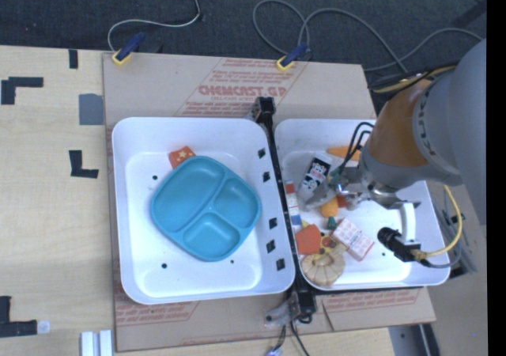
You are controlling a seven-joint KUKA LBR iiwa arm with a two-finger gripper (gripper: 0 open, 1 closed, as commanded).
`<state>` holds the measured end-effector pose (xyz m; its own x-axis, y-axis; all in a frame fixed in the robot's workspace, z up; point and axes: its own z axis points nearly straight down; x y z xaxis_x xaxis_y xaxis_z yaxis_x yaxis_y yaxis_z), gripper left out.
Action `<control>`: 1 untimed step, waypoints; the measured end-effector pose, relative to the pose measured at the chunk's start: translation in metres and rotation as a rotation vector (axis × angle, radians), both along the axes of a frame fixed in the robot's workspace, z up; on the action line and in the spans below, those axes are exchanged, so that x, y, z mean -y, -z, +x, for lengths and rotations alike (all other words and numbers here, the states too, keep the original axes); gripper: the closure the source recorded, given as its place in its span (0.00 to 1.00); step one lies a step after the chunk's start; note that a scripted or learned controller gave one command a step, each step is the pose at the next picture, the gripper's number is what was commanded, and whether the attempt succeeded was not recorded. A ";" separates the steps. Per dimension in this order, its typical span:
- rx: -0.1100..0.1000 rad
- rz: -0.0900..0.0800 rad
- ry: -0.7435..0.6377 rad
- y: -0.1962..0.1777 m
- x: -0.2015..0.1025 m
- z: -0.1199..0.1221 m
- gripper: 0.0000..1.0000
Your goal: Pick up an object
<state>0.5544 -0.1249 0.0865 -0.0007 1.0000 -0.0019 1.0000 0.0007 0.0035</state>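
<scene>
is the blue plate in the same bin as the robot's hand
No, the blue plate lies in the left bin, while the hand is over the right bin.

Light: bright and even, coming from overhead
Shadows: soft, a faint one under the blue tray (206,207)
Glare: white bins (130,149) run a bit hot, some detail lost
Focus: kinda soft and low-res, small stuff in the right bin smears together
Arm (455,121): blurry up close

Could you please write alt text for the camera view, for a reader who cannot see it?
A grey robot arm with an orange band reaches from the right into the right white bin, low over a clutter of small objects. The left white bin holds a blue divided plate and a small orange block.
</scene>
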 end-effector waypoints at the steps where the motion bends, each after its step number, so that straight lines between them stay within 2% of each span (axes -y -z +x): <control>1: 0.002 -0.003 0.000 -0.010 0.001 0.000 1.00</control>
<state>0.5546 -0.1259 0.0963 -0.0003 1.0000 -0.0049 1.0000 0.0003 0.0053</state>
